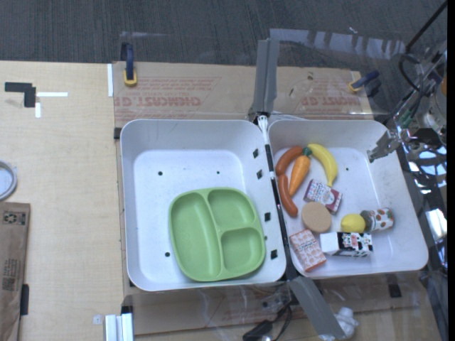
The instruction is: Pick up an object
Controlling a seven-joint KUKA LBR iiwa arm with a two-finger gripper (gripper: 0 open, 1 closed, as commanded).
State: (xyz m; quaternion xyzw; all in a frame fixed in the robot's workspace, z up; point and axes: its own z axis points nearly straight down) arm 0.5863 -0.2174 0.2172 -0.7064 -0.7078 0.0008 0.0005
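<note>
- Pale wooden bench (64, 155) bearing two shallow white plastic bins side by side, dark floor beyond the far edge.
- Left white bin (142, 190) held a light-green three-compartment plastic plate (217, 233), lying flat toward the near side.
- Right white bin (398, 247) held all candidate objects, clustered in its left and near parts.
- Contents noted: yellow plastic banana (325, 162), orange toy carrot (298, 175), two reddish-orange toy sausages (286, 183) along the left wall, a small red-and-white printed packet (323, 195), a tan round disc (317, 217), a yellow toy lemon (352, 223), a small red-and-white can on its side (382, 219), a black-and-white carton (354, 244), a pink-and-white box (307, 250).
- Two-finger gripper (380, 150) seen at the far right rim of the right bin, well apart from the cluster; finger state could not be told, and nothing seen between the fingers.
- Step judged: approach not yet begun; no object selected or contacted.
- Next move judged to call for travel leftward over the bin, then descent onto one isolated item; the banana or the can offered the freest sides.
- Obstructions: carrot touching a sausage, carton just beside the pink box, lemon just beside the can; crowding likely to foul finger placement.
- Also present: blue-and-yellow clamps (128, 64) at the far edge, brown paper bag (13, 247) at left.
</note>
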